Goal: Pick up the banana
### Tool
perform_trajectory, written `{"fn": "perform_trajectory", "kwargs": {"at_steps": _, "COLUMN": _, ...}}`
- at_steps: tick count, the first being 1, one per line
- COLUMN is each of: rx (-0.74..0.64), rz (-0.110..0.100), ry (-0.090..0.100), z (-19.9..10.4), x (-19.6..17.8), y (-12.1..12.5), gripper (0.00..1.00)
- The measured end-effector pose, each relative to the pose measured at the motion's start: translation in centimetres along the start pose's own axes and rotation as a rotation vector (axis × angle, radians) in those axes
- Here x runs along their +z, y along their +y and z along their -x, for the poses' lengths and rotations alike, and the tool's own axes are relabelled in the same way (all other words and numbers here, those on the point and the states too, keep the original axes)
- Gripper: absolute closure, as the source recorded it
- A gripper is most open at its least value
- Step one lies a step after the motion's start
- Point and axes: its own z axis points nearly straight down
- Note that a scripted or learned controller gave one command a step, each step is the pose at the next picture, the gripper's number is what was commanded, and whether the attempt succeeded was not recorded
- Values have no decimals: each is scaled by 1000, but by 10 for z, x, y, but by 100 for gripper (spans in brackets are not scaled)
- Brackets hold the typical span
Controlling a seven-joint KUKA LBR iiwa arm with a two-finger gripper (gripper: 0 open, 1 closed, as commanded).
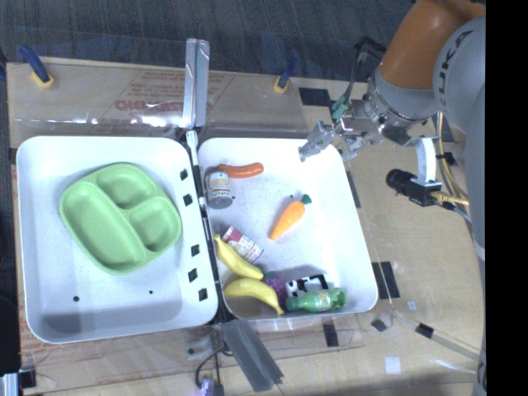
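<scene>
In the right-hand bin (356, 246), near its front left corner, lies the banana (252, 294), a yellow curved fruit with its length running from the bin's left wall toward the front edge. A second banana (236, 259) sits just behind it, angled from upper left to lower right, and the two nearly touch at their nearer ends. A small pink-and-white packet (243, 244) rests against the upper banana. To the right of the front banana are a small purple item (275, 287), a black-and-white toy (308, 285), and a green bottle (317, 301) lying on its side along the bin's front wall.

Farther back in the same bin, a toy carrot (288, 217) lies tilted near the middle, a small can (219, 186) stands by the left wall, and a sausage (240, 170) lies just behind the can.

The left bin (49, 308) holds a green divided plate (120, 215) with three compartments.

The gripper (318, 147) hangs above the back right corner of the right bin, well apart from both bananas. Whether its jaws are apart or together I cannot tell from this angle. The arm (429, 48) with its orange band reaches in over the worktop (412, 254) from the right.
</scene>
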Motion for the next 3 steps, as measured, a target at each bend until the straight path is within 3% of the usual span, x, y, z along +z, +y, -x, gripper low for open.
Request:
{"fn": "perform_trajectory", "kwargs": {"at_steps": 1, "rx": -198, "rz": 1, "ry": 1, "z": -31, "x": 66, "y": -45, "gripper": 0}}
{"fn": "perform_trajectory", "kwargs": {"at_steps": 2, "rx": -8, "rz": -2, "ry": 2, "z": -112, "x": 60, "y": -126, "gripper": 0}}
{"fn": "perform_trajectory", "kwargs": {"at_steps": 3, "rx": -243, "rz": 0, "ry": 1, "z": -172, "x": 85, "y": -134, "gripper": 0}}
